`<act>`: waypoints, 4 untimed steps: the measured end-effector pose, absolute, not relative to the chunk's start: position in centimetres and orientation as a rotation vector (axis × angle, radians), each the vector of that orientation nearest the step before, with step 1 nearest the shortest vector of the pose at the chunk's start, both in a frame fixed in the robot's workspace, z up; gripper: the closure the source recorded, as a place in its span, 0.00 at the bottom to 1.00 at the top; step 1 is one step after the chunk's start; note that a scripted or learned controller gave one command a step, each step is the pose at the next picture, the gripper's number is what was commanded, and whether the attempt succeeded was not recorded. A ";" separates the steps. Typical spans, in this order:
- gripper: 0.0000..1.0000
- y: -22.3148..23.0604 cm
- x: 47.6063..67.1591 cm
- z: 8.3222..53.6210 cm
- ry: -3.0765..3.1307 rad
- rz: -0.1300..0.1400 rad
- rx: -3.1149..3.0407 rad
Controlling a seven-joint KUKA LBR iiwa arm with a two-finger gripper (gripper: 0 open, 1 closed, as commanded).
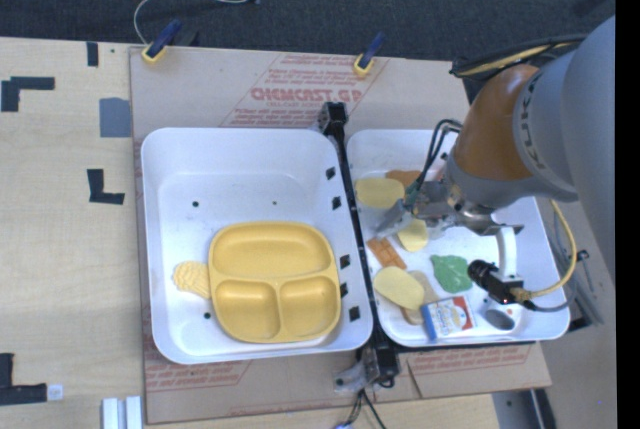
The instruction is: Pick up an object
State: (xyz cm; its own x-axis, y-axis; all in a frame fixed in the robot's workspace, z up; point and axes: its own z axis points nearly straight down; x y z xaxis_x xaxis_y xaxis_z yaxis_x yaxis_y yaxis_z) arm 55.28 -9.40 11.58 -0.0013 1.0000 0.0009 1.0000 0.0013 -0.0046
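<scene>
My gripper [417, 213] hangs low over the right bin [536, 229], near its left middle, with the grey arm and its orange band reaching in from the right. Just under and beside the gripper lie a small pale yellow piece [412, 238] and a larger yellow piece [379, 192]. A brown-orange piece [404, 178] lies behind them. An orange stick [385, 253], another yellow lump [400, 287], a green piece [452, 272] and a small blue, white and red box [446, 318] lie toward the front.
The left bin [180, 167] holds a yellow divided plate [275, 282] and a pale yellow thing [189, 278] at its left. A black divider [345, 207] runs between the bins. Both stand on a cardboard sheet [280, 92].
</scene>
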 end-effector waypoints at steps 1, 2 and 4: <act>1.00 -9.3 55.2 12.5 -2.220 0.005 -2.215; 0.00 -9.4 55.2 12.5 -2.220 0.005 -2.215; 0.00 -9.6 57.8 8.6 -2.226 -0.001 -2.223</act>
